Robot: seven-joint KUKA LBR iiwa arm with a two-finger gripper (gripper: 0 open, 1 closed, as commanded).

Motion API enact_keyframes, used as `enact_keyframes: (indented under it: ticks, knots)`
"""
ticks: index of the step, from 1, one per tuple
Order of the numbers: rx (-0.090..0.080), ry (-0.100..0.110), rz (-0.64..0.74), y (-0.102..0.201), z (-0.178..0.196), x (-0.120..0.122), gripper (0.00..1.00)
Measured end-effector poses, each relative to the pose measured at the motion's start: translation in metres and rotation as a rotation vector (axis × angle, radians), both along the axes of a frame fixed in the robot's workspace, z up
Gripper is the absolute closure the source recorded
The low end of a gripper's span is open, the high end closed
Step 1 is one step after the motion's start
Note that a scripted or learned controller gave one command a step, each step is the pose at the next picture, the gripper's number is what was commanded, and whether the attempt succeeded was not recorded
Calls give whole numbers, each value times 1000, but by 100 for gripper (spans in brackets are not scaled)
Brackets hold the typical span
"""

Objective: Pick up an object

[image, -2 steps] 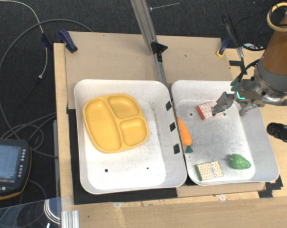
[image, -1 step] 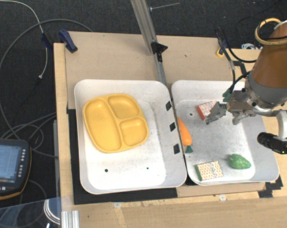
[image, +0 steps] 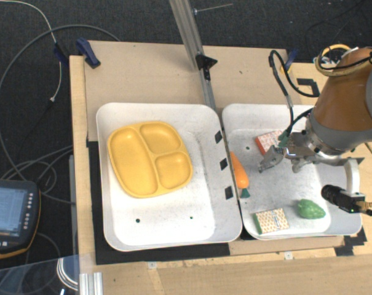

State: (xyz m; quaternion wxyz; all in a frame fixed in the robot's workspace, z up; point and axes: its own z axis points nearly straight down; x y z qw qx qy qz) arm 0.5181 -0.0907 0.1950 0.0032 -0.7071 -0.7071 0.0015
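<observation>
Two white bins sit side by side on the counter (image: 142, 60). The left bin (image: 112, 226) holds a yellow divided plate (image: 150, 158). In the right bin (image: 259, 121), the end effector (image: 283, 162) hangs with its fingers apart, nothing between them, just beside a red-and-white box (image: 267, 142). A toy carrot (image: 239, 172) lies along that bin's left wall, a patterned packet (image: 271, 220) and a green object (image: 310, 209) near its front edge.

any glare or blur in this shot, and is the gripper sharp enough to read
Camera view: lighting is even and soft, with slight sheen on the yellow divided plate. The carrot and green object look sharp. The gripper is dark and small against the right bin, with its finger detail hard to read.
</observation>
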Motion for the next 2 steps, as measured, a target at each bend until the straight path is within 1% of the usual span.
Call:
enact_keyframes:
  ticks: [1, 2]
  knots:
    - [1, 2, 0, 7, -51, -9, 0]
    - [-1, -8, 0, 7, -37, -7, 100]
